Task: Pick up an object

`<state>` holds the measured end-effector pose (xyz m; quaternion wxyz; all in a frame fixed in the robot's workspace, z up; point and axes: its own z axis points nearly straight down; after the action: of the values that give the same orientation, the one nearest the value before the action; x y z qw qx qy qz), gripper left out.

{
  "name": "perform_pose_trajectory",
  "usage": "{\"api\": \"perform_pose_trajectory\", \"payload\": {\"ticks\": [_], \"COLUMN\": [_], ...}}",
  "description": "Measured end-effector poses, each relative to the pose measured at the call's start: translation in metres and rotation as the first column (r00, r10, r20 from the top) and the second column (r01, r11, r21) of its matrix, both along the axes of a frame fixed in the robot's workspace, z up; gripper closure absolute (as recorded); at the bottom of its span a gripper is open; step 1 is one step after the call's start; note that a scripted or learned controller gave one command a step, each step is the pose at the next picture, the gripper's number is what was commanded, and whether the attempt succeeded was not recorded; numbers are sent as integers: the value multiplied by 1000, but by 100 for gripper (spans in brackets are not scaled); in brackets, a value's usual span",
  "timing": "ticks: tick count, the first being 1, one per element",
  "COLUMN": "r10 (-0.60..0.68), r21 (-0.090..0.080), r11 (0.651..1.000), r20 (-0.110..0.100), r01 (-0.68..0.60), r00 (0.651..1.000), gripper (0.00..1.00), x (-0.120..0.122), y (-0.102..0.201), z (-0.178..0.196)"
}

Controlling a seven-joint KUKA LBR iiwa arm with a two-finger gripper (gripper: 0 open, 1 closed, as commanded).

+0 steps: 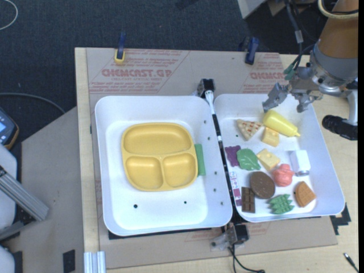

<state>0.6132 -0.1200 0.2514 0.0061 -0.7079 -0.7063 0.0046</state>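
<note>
The toy foods lie scattered in the right bin (330,169) — a yellow corn cob (281,123) at the top, a pizza slice (249,129) to its left, cheese cubes (269,147), a green leaf (248,159), a brown cookie (262,184) and a pink piece (283,175) lower down. The gripper (290,98) hangs just above the corn cob — its fingers spread apart, nothing between them. The left bin (108,169) holds a yellow divided tray (158,155).
</note>
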Motion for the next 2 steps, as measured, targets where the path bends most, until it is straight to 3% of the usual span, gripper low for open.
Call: {"api": "perform_pose_trajectory", "payload": {"ticks": [1,2], "r10": [3,2], "r21": [-2,-1], "r11": [1000,1000], "r20": [14,12], "r01": [-3,-2], "r00": [1000,1000], "gripper": [0,0], "x": [2,3], "y": [0,3], "z": [8,-33]}}
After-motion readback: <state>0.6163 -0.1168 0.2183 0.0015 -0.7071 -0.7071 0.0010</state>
